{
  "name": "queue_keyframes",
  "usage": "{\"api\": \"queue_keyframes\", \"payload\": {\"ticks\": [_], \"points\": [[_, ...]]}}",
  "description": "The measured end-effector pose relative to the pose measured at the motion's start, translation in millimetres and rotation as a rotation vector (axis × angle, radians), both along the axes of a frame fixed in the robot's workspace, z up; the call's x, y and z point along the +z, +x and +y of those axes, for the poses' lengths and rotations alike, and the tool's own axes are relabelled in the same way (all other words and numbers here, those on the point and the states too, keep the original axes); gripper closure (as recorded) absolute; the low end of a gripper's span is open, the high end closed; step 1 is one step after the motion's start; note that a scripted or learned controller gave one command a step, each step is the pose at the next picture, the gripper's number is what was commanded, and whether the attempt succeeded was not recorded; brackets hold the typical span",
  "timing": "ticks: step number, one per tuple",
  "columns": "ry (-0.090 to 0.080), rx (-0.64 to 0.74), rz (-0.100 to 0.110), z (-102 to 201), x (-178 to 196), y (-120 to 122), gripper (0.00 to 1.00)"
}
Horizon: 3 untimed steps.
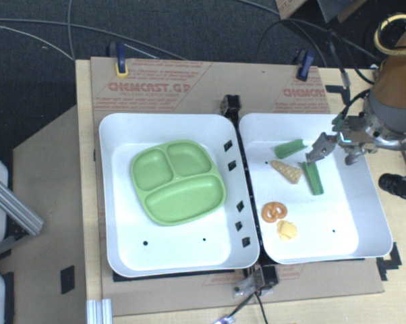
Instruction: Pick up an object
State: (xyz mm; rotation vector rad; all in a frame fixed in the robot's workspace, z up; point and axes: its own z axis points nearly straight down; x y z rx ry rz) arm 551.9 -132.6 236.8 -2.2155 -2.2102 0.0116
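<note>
Brown cardboard sheeting [189, 79] covers the bench, clamped at the back edge, with dark floor and loose cables beyond. On it we see two shallow white bins side by side. We note a pale green three-compartment plastic plate [178, 181] lying flat in the left bin [115, 201]. The right bin [365, 228] holds five small items: a green stick [288, 148] near the back, a second darker green stick [313, 178] just right of a tan wedge-shaped piece [286, 171], an orange pretzel-shaped ring [274, 212], and a yellow lump [287, 230] just beside it. The two-finger gripper [322, 147] hangs over the right bin above the darker stick's upper end. We cannot tell whether its fingers are spread or pressed together.
</note>
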Motion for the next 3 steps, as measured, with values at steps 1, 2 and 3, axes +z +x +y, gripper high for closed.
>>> {"api": "queue_keyframes", "payload": {"ticks": [1, 2, 3], "points": [[-0.002, 0.003, -0.012, 0, 6, 2, 0.0], [-0.001, 0.001, -0.007, -5, -40, -4, 0.0], [-0.001, 0.003, -0.007, 0, -103, -4, 0.0]]}}
